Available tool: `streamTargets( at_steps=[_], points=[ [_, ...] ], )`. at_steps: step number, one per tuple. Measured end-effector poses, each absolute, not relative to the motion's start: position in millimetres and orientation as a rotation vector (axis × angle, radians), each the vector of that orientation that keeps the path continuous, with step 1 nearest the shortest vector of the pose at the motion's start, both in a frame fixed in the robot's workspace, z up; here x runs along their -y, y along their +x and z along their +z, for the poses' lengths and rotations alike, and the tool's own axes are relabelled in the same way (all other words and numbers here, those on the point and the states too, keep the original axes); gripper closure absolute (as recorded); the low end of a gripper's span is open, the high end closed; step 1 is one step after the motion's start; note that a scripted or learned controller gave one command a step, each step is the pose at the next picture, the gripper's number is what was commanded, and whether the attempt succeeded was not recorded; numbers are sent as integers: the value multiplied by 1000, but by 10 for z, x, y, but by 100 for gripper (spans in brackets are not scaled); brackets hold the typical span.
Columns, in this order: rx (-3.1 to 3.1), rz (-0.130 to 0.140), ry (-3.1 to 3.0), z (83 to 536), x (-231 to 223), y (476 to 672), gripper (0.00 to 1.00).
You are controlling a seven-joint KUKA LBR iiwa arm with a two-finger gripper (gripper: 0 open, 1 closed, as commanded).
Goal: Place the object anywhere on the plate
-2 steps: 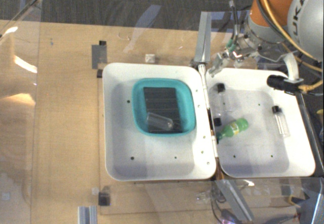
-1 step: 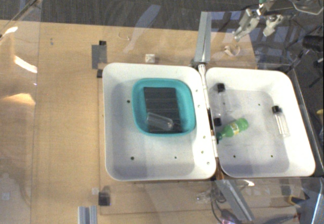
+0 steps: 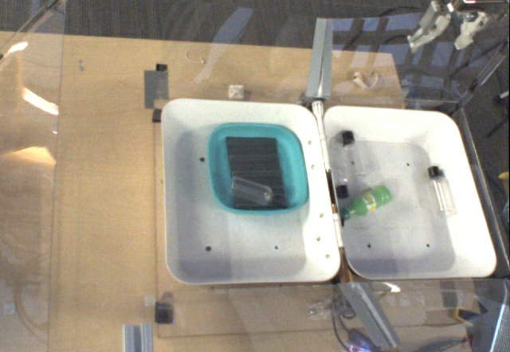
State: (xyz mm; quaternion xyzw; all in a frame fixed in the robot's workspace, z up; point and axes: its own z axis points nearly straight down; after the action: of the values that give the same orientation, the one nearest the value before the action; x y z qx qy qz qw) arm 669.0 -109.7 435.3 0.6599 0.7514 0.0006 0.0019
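Observation:
A teal plate sits in the left bin. On it lie a dark ribbed rectangular block and a clear plastic cup tipped on its side at the plate's near edge. My gripper hangs high at the top right, beyond the far edge of the right bin. Its two pale fingers stand apart with nothing between them. In the right bin a green bottle lies on its side near the divider.
The right bin also holds a clear bottle with a black cap on the right, another clear one at the far left, and a small black piece. A metal post rises behind the bins. A small white cube rests on the bench.

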Motion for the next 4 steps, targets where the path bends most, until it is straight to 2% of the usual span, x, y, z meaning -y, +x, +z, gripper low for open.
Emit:
streamTargets(
  at_steps=[1, 2, 3, 4],
  points=[
    [-2159, 2, 2277, 4351, 1645, 6431, 0],
    [-2086, 2, 2344, 4353, 2011, 6211, 0],
    [-2017, 5, 2401, 4369, 1973, 5551, 0],
    [-1863, 2, 2524, 4349, 1999, 5454, 0]
  ],
)
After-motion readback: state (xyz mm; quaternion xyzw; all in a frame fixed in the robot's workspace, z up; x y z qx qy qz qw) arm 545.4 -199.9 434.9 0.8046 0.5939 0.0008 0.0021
